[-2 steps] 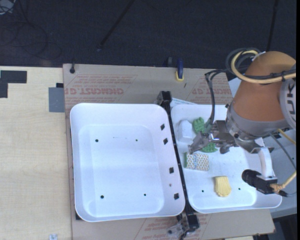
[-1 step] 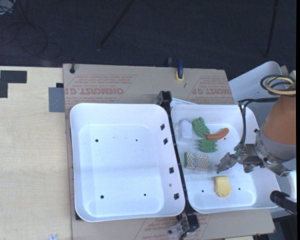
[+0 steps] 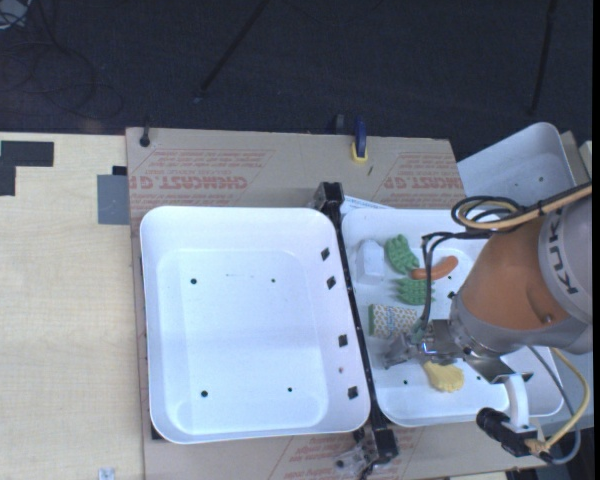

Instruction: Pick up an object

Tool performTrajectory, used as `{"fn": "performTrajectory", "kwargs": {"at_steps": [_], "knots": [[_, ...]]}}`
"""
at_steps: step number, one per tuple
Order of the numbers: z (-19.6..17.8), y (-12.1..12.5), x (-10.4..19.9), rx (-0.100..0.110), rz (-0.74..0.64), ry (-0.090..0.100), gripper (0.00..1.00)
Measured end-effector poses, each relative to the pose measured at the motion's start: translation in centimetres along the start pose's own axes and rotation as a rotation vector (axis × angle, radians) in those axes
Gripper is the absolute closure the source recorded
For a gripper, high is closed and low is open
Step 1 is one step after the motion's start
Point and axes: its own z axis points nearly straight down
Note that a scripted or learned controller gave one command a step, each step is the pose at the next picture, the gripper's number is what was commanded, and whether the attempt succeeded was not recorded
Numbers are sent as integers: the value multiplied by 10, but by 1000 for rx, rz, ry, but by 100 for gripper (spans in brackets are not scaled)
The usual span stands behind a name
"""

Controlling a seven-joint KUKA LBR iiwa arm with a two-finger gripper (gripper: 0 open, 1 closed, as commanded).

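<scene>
- Two shallow white bins sit side by side on a cardboard sheet (image 3: 280, 168) printed with red lettering; the left bin (image 3: 170, 408) is the larger in view, the right bin (image 3: 420, 413) is partly covered by the arm.
- One arm (image 3: 515, 288), grey with an orange band, reaches in from the right over the right bin; one gripper (image 3: 412, 346) hangs low among the objects there; its metal tip shows, but whether it is parted or closed I cannot tell, and nothing is plainly seen clamped in it.
- Two green knobbly objects lie in the right bin: one green piece (image 3: 400, 252) toward the far side, another green piece (image 3: 413, 290) just below it.
- One small orange object (image 3: 442, 266) lies beside the green pieces, near the arm.
- One pale patterned object (image 3: 392, 319) lies just left of the gripper, close to touching it.
- One yellow object (image 3: 444, 376) lies near the front of the right bin, just below the gripper.
- One whitish object (image 3: 371, 259) rests near the bin's left wall.
- One blue-and-yellow clamp (image 3: 360, 140) stands at the cardboard's far edge.
</scene>
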Motion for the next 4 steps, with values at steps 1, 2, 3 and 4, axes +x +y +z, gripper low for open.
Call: {"fn": "performTrajectory", "kwargs": {"at_steps": [1, 2, 3, 4], "knots": [[-101, 42, -42, -3, 0, -5, 0], [-131, 172, -11, -4, -8, -1, 0], [-57, 99, 2, 21, -1, 3, 0], [7, 166, 17, 7, -4, 0, 0]]}}
